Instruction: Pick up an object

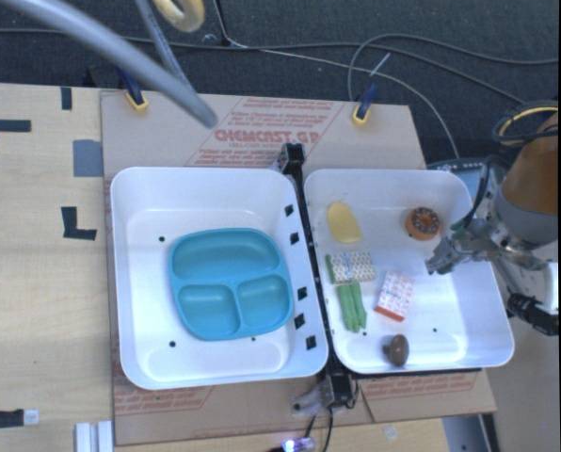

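The right bin (478,342) holds several small objects. A yellow rounded piece (344,221) lies at its upper left and a brown frosted donut (423,221) at its upper right. In the middle lie a checked packet (352,266), a green bundle (351,306) and a white-and-orange packet (394,296). A brown lump (396,349) rests near the front wall. My gripper (445,258) hangs over the bin's right side, just below and right of the donut, with nothing seen in it.
The left bin (130,252) carries a blue divided plate (232,282). A black divider (304,252) runs between the bins. Cables cross the dark floor behind, and a grey pole (120,40) slants over the upper left.
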Controlling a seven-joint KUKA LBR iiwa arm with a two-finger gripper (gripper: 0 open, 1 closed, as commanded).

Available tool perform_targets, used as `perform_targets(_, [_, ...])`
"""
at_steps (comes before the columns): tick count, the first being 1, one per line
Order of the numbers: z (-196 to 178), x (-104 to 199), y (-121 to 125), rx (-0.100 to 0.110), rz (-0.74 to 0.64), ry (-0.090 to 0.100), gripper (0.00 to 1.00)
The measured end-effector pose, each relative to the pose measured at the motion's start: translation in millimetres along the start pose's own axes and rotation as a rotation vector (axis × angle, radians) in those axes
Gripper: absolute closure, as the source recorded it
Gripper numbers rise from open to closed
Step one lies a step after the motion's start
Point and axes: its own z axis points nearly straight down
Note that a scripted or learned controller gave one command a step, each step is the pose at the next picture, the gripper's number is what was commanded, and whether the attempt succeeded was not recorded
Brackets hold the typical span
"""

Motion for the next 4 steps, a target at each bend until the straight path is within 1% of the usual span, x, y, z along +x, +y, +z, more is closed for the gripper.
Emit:
perform_targets(1, [-47.5,-6.7,7.3,0.000,-0.001,0.000,1.00])
perform_targets(2, [-97.0,-7.0,8.7,-0.001,-0.002,0.000,1.00])
perform_targets(3, [-101.3,42.8,12.3,0.003,-0.006,0.003,1.00])
perform_targets(4, [-86.3,97.0,14.8,0.005,-0.005,0.003,1.00])
